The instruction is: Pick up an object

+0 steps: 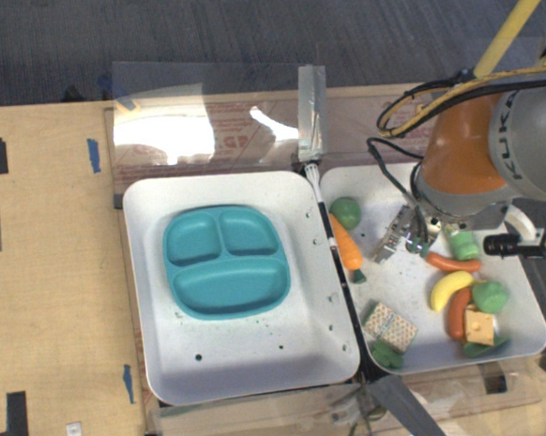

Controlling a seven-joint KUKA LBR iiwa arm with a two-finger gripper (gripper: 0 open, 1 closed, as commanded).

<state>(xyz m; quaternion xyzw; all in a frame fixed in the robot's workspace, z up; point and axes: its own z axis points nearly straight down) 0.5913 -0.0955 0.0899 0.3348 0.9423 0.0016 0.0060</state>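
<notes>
In the right bin (397, 179), my gripper (401, 242) hangs low over bare white floor, open, with nothing between its fingers. An orange carrot (347, 247) lies to its left along the divider, with a green ball (345, 211) above it. To the gripper's right are a red chili (453, 263) and a green piece (463, 244). Further toward the front lie a yellow banana (450, 290), a green lump (491, 296), a red sausage (458, 317), a tan cheese block (480, 328) and a patterned cracker (391, 325).
The left bin (162, 362) holds a teal divided plate (227, 261). A small green item (388, 352) sits at the right bin's front rim. The arm's orange band (461, 155) and cables hang over the right bin's back right corner.
</notes>
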